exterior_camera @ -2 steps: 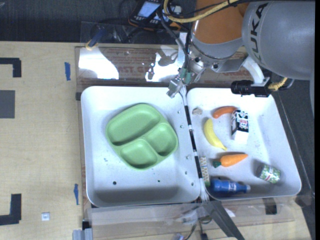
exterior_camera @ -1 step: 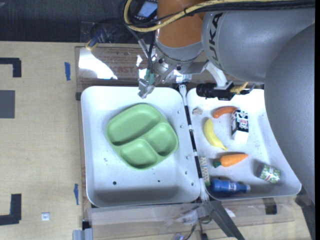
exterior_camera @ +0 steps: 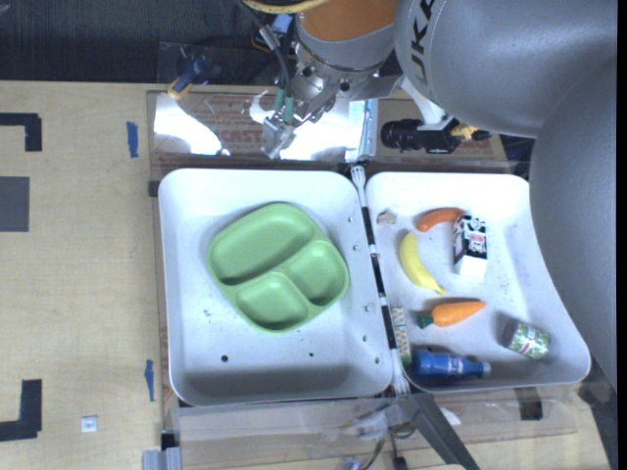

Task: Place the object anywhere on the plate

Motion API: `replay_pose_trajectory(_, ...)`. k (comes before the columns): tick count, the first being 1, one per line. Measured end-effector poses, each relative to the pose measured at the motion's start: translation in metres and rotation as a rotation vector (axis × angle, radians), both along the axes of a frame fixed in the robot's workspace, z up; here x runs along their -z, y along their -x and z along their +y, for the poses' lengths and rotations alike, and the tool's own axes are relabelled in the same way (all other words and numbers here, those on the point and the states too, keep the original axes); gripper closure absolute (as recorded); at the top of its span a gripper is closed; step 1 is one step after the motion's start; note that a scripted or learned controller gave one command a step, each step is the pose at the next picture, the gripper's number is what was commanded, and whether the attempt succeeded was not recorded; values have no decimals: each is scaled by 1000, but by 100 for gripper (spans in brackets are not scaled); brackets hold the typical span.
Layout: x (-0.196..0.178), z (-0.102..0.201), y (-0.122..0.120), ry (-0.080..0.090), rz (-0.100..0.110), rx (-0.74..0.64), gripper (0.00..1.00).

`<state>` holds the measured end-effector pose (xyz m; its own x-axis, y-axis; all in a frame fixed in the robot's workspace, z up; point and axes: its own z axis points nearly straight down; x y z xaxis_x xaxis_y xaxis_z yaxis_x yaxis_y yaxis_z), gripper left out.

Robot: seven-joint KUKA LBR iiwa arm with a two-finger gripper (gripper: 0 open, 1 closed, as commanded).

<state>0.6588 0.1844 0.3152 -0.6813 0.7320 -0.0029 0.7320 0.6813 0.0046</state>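
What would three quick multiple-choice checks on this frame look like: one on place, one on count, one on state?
1. Where is the green plate?
A. In the left bin
B. In the right bin
C. On the bench outside both bins

2. How many compartments does the plate have?
A. One
B. Three
C. Five

3. What lies on the plate?
A. The banana
B. The blue bottle
C. Nothing yet

Answers:
1 A: the plate sits inside the left bin.
2 B: ridges split it into one large section and two smaller ones.
3 C: the banana, blue bottle, both carrots, milk carton and small can all lie in the right bin, while the gripper is above the bins' far edge.
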Motion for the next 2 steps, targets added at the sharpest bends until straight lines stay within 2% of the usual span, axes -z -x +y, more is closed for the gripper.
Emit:
replay_pose_trajectory(1, -122, 9, 6, 1, 0, -168, 100)
replay_pose_trajectory(2, -133, 11, 6, 1, -7, -171, 100)
